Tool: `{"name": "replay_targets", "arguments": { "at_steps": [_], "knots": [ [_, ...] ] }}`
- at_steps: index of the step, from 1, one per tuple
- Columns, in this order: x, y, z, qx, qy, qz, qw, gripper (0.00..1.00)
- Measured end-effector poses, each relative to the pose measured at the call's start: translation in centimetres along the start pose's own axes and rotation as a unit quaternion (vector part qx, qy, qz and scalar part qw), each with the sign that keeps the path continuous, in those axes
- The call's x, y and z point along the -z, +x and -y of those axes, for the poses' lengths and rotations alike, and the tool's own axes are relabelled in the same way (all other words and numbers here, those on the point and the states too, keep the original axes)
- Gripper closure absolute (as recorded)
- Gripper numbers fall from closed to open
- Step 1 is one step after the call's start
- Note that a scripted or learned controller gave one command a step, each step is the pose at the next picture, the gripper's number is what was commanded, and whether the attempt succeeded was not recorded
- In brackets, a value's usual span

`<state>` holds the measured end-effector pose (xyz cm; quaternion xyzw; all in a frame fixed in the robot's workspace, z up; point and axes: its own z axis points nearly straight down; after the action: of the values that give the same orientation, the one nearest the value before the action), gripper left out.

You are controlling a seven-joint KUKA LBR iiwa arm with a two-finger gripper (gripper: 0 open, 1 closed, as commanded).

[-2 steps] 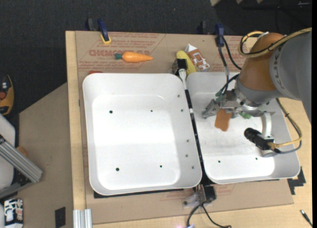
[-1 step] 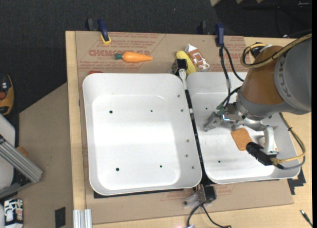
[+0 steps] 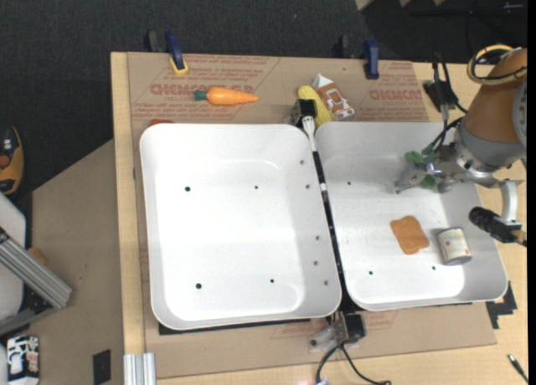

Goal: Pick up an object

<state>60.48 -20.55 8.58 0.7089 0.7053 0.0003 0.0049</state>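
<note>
On the bench (image 3: 84, 207), the left bin (image 3: 167, 233) sits with its right rim against the right bin (image 3: 368, 233). Behind the bins, on the cardboard sheet (image 3: 276, 78): a toy carrot (image 3: 226, 97) lying flat behind the left bin's far edge, then a yellow object (image 3: 311, 100) and a brown-and-white packet (image 3: 335, 100) close together at the far end of the seam between bins. Two blue clamps (image 3: 176, 55) hold the cardboard's far edge. Right bin contents: a tan, bread-like piece (image 3: 409, 234) lying flat near the middle, and a small pale can-like cylinder (image 3: 454, 245) on its side just right of it, apart from it. The gripper (image 3: 416, 174) is low in the far right part of the right bin, fingers pointing left, with a small green object (image 3: 414, 157) at its tip. Cannot tell how far the fingers are spread, nor whether the green object is between them or merely touching. Arm (image 3: 494, 115) enters from the right.
</note>
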Motion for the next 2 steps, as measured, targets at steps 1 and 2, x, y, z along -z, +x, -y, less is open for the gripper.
{"name": "replay_targets", "arguments": {
  "at_steps": [1,2],
  "knots": [
    [2.7,-1.8,-3.4,0.003,0.002,-0.003,1.0,0.0],
    [11.9,-0.9,-6.6,0.004,-0.003,-0.001,1.0,0.0]
  ]
}}
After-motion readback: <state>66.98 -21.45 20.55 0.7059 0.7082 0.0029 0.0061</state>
